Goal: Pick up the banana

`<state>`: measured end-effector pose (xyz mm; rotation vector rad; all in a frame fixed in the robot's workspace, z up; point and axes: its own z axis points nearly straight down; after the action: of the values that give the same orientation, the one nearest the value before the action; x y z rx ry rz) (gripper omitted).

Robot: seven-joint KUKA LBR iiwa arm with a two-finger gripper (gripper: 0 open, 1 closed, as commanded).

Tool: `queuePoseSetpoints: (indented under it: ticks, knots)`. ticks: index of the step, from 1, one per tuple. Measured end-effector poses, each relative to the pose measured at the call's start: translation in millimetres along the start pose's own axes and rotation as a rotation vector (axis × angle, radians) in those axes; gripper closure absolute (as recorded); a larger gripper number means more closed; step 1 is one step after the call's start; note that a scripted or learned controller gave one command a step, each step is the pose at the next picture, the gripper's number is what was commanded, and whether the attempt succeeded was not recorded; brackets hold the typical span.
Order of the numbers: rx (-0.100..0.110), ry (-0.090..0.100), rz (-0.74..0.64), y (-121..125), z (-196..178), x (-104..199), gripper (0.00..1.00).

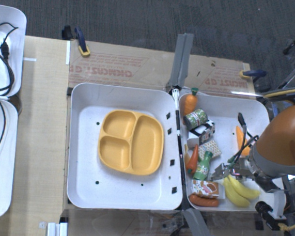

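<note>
Dark carpet floor [147, 11] behind pale wooden bench [37, 130].

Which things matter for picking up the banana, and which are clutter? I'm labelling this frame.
Job: banana; gripper; right bin.

Clutter: yellow plate; left bin; carrot; green bottle; can; sausage.

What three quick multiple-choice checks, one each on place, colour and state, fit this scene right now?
1. Where does the banana lie?
A. left bin
B. right bin
C. on the bench

2. What colour is the plate?
A. yellow
B. blue
C. red

3. How is the plate?
A. stacked with toys
B. upside down
C. bare, compartments facing up

Answers:
1 B, it lies in the right bin, by the near wall beside the claw.
2 A, it is plainly yellow.
3 C, its three compartments face up with nothing in them.
</note>
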<state>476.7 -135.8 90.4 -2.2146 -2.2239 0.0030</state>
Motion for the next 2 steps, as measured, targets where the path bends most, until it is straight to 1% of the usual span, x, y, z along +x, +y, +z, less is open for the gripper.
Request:
queuePoseSetpoints:
  ticks: [1, 2]
  knots:
    - [-0.005, -0.002, -0.147, 3, -37, -14, 0.00]
    - [-0.002, -0.001, -0.164, 1, 0, -8, 0.00]
